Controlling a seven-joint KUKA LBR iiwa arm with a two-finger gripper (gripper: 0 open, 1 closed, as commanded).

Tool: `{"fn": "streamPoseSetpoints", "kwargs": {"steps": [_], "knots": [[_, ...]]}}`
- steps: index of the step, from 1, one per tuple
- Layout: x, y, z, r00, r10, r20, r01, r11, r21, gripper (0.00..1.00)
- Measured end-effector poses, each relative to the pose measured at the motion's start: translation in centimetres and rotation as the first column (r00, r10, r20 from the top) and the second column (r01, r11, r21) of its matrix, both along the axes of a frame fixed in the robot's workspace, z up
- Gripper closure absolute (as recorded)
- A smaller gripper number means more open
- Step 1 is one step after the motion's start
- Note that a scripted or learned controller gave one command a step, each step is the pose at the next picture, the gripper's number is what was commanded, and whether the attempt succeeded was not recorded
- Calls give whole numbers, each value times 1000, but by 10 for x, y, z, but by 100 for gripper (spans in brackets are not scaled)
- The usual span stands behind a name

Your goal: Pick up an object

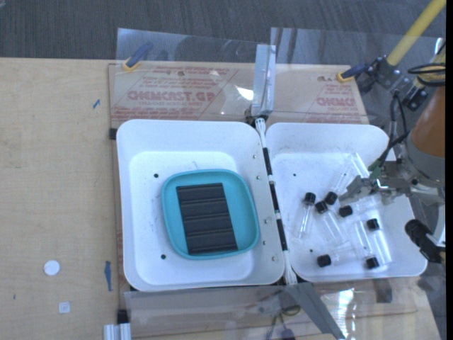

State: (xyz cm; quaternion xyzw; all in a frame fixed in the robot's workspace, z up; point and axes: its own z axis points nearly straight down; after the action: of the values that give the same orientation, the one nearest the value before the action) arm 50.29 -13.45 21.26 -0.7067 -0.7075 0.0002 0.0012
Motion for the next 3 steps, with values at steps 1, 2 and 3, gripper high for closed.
{"fn": "streamPoseSetpoints", "kwargs": {"steps": [1,2,3], "knots": [[5,2,-52,999,43,1,-43,999,0,0],[43,-13,-107,998,61,32,-60,998,-9,0],[26,-11,-109,994,100,47,-99,995,-25,0]]}}
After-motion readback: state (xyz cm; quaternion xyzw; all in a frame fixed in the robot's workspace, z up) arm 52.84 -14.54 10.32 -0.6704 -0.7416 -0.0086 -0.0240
